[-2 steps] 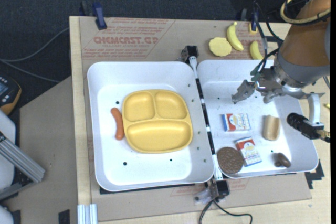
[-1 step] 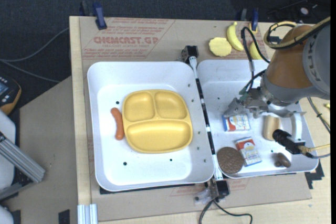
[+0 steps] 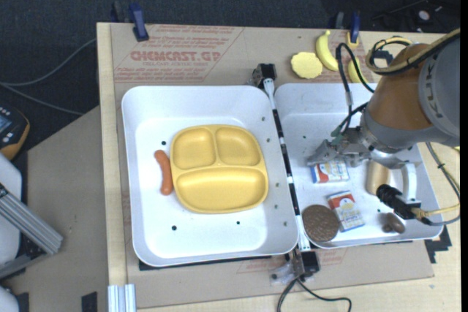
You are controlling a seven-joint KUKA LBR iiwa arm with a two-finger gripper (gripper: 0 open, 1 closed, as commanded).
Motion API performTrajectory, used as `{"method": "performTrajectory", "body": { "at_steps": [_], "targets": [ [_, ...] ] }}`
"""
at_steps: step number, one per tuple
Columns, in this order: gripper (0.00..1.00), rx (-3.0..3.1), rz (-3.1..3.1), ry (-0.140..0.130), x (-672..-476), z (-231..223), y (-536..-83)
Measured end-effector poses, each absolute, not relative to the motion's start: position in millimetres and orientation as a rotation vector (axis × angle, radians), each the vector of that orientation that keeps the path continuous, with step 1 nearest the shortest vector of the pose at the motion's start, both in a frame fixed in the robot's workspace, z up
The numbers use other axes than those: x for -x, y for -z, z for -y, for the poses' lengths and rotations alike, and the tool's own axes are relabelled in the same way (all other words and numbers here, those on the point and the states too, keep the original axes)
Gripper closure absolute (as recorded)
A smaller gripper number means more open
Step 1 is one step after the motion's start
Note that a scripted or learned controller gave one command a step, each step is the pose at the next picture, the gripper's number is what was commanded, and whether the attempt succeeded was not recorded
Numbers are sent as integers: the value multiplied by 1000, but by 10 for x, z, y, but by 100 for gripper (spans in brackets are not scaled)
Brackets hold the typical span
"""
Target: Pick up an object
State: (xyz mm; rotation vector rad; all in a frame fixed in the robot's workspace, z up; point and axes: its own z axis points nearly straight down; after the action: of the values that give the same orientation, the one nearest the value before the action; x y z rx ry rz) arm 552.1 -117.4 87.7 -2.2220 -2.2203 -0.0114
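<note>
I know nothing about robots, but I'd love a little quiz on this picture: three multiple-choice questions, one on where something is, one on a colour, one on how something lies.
1. Where does the orange sausage-shaped toy lie?
A. in the left white bin, beside the divided tray
B. in the right white bin
C. on the bare wooden board

2. What colour is the three-compartment plastic tray?
A. blue
B. yellow
C. green

3. Where does the flat round brown disc sit?
A. standing on the tray
B. hanging from the arm
C. at the near edge of the right white bin

Answers:
1 A: the sausage lies just off the tray's left rim, inside the left bin.
2 B: all of the tray is yellow.
3 C: the disc sits at the right bin's near rim, by the small red-and-white packet.
</note>
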Motion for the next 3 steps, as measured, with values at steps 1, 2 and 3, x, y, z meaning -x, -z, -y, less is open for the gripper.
{"method": "performTrajectory", "body": {
  "at_steps": [1, 2, 3],
  "targets": [
    [0, 2234, 2225, 4, -5754, 1807, -1631],
    [0, 2220, 2215, -2, -5406, 2146, -810],
    [100, 2224, 2222, 1, -5432, 2132, -948]
  ]
}}
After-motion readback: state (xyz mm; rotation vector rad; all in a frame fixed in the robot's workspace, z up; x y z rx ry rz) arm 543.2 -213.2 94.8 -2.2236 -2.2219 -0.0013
